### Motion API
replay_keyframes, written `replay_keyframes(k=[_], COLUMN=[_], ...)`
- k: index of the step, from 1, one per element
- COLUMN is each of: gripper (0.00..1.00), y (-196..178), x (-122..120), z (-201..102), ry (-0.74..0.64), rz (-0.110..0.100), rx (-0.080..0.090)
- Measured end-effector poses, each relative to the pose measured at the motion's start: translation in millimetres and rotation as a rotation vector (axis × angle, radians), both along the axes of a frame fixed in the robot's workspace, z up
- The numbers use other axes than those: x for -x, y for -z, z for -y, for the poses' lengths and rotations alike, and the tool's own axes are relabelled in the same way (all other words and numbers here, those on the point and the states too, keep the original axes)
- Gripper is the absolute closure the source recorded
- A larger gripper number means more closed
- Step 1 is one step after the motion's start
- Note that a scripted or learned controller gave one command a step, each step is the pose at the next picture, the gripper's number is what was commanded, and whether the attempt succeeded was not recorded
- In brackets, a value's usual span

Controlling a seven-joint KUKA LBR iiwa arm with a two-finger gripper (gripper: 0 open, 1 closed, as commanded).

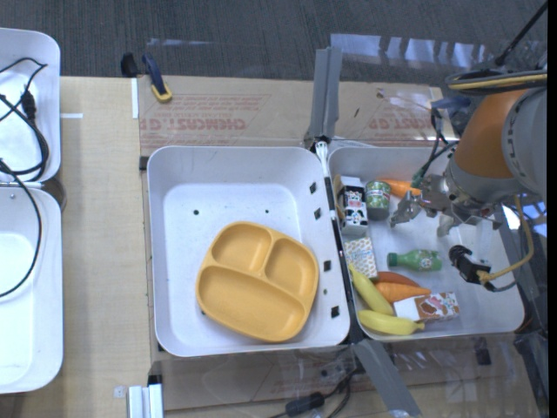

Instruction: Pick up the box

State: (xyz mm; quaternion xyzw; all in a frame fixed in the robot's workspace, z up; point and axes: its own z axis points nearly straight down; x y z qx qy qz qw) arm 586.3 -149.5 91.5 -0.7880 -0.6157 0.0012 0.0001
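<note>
In the right white bin [513, 316], near its front edge, small red-and-white carton box [432, 306] lies flat, long axis left-right beside yellow bananas [379, 307]; gripper [428, 220] hovers above, fingers spread, holding nothing.

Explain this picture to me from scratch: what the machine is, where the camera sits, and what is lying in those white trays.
One camera looks down at a slant on a bench with two shallow white bins. The grey machine with the orange band, entering from the right, is a robot arm; its gripper hangs over the right bin with nothing seen between its fingers. The left bin holds a yellow divided plate. The right bin holds toy groceries: bananas, a carrot, a green bottle, a green can, a small carton and a box, the thing it should pick up.
</note>
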Motion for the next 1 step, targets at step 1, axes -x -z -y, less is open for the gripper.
replay_keyframes(k=[1], gripper=[0.0], y=[0.0], x=[-61.3], z=[8.9], ry=[0.007], rz=[0.0], rx=[0.0])
